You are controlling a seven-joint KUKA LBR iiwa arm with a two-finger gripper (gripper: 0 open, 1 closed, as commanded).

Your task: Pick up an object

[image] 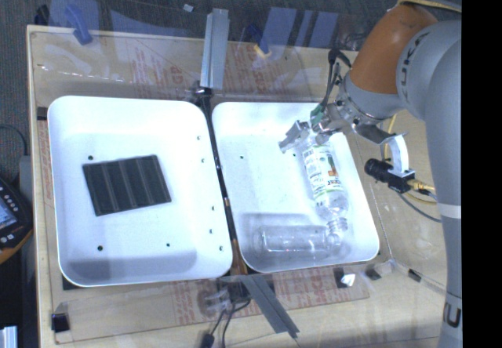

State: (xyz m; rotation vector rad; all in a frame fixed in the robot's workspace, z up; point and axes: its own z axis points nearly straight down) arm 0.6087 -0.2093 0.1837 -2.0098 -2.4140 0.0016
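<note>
A clear plastic bottle (323,174) with a white, red and green label lies in the right bin (255,174), its cap pointing toward the front. A second clear, empty-looking bottle (292,238) lies crosswise along that bin's front wall, touching the first one near its cap. My gripper (300,135) hangs over the back right part of the right bin, right at the labelled bottle's base end. I see nothing lifted in it.
A black ridged rectangular mat (126,183) lies flat in the left bin (118,123). A grey metal post (212,48) rises behind the seam between the bins. The arm's orange band (392,41) looms over the right bin's back right corner.
</note>
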